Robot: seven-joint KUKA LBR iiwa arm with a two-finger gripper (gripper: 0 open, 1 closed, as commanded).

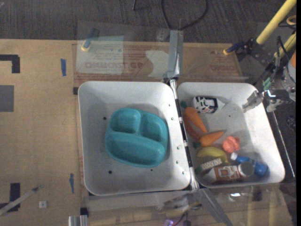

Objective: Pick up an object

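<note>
Camera view, slanted look down on bench (37, 126) with two white bins side by side. Left bin (94, 168) carries one teal divided plate (136, 137), three compartments, lying flat near the bin's middle.

Right bin (270, 145) carries the loose objects, mostly along its left wall and near edge:
- black-and-white toy cow (205, 104) toward the far side, apart from the rest;
- long orange carrot (194, 120) lying along the left wall, just below the cow;
- second, shorter carrot (211, 137) angled across, its tip touching or just beside the first;
- yellow banana (211, 152) under the short carrot;
- small pink-orange item (231, 144) right of the banana, shape too blurred to name;
- carton with brown label (228, 173) lying on its side along the near edge;
- blue piece (256, 166) at the carton's right end, touching it.

Pincer (256, 100) sits at the far right corner of the right bin, over the rim area, well apart from all objects. Nothing is between its fingers. How far apart the fingers stand: cannot tell, the part is small and seen against clutter. Grey arm body with orange band (295, 60) enters at the right edge.

Yellow pole (277, 18) and black cable loop (184, 6) lie on the floor beyond the bench.
</note>
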